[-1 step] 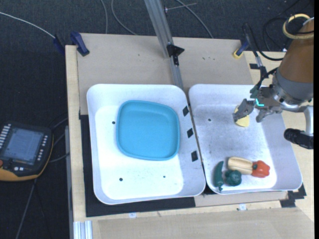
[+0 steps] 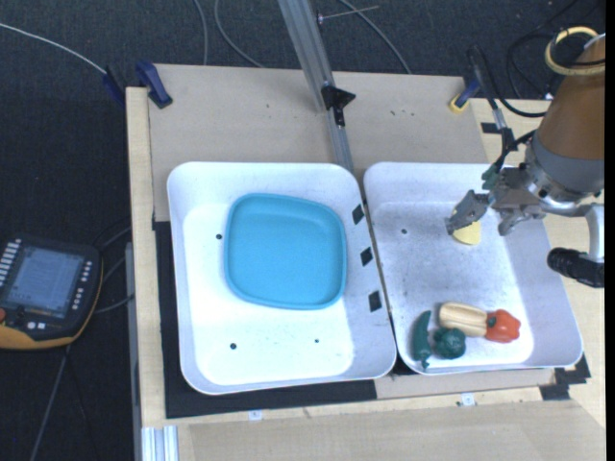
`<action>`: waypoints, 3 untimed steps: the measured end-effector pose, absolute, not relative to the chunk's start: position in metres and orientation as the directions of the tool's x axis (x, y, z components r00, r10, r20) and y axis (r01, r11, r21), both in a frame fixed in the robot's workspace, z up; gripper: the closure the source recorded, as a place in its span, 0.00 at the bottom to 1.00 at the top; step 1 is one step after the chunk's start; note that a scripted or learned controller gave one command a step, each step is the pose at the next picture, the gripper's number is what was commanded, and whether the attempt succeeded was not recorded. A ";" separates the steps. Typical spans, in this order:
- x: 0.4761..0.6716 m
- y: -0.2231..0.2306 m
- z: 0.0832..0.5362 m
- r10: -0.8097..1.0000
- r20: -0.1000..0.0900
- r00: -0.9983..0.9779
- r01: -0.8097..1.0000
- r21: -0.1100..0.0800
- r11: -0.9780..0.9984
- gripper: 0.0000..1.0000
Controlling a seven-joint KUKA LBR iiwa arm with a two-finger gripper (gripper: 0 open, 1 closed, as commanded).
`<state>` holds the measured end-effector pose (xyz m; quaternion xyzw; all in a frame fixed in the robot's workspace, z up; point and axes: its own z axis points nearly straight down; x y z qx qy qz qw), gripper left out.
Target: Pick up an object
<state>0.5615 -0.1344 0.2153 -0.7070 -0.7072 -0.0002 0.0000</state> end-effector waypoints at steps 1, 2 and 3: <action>0.571 -0.135 0.164 1.000 0.001 0.000 1.000 -0.004 0.000 0.00; 0.567 -0.137 0.121 1.000 0.000 0.000 1.000 -0.003 0.000 0.00; 0.567 -0.137 0.094 1.000 0.000 0.000 1.000 -0.002 0.000 0.00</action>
